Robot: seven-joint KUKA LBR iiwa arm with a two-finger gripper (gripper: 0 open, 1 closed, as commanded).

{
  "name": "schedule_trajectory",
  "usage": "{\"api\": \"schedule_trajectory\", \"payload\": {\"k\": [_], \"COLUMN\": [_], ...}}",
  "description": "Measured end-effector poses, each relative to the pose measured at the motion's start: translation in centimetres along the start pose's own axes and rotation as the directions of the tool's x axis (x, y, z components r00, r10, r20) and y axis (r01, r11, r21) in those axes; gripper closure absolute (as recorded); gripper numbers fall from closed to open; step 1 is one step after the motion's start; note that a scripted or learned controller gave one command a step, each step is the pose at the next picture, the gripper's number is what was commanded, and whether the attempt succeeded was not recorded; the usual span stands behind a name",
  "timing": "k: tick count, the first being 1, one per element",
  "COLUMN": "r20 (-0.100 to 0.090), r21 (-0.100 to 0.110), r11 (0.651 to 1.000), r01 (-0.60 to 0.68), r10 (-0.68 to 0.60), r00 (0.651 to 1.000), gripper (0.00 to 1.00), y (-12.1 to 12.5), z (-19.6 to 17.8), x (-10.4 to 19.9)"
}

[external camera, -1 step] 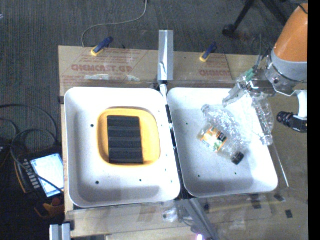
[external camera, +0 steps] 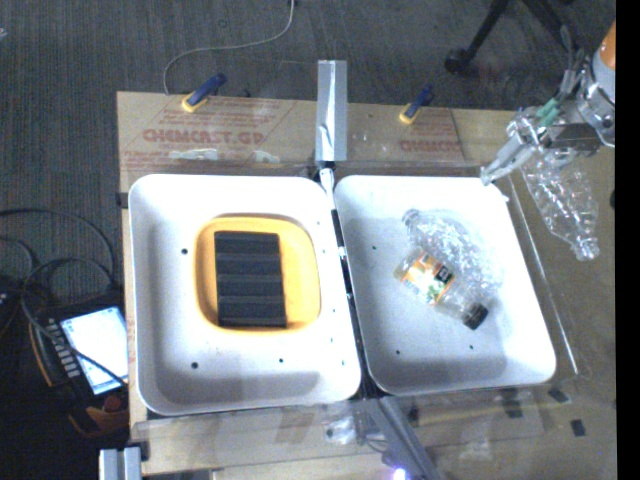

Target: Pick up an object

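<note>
A crushed clear plastic bottle (external camera: 447, 264) with a yellow-green label and a black cap lies in the right bin (external camera: 520, 363), near its middle. A second crumpled clear bottle (external camera: 566, 204) sits past that bin's right rim, directly under and against my gripper (external camera: 520, 156). The gripper is at the bin's far right corner, above the rim. Glare and the see-through plastic hide whether that bottle is gripped. In the left bin (external camera: 160, 368) lies a yellow tray (external camera: 208, 243) holding a black ribbed block (external camera: 249, 278).
A metal divider post (external camera: 331, 108) stands at the back between the bins. Two blue-and-yellow clamps (external camera: 204, 91) (external camera: 417, 103) hold the cardboard backing. Cables and a device lie on the floor at the left. A chair base stands at the top right.
</note>
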State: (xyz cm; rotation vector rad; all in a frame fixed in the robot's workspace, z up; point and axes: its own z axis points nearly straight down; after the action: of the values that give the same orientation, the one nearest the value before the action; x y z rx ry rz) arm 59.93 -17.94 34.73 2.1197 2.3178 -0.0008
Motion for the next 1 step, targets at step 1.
{"api": "schedule_trajectory", "payload": {"k": [1], "r20": [-0.003], "r21": [0.001], "r11": [0.965], "r01": [0.262], "r10": [-0.262], "r00": [0.965], "gripper": [0.0], "y": [-5.02], "z": [15.82], "x": [4.28]}}
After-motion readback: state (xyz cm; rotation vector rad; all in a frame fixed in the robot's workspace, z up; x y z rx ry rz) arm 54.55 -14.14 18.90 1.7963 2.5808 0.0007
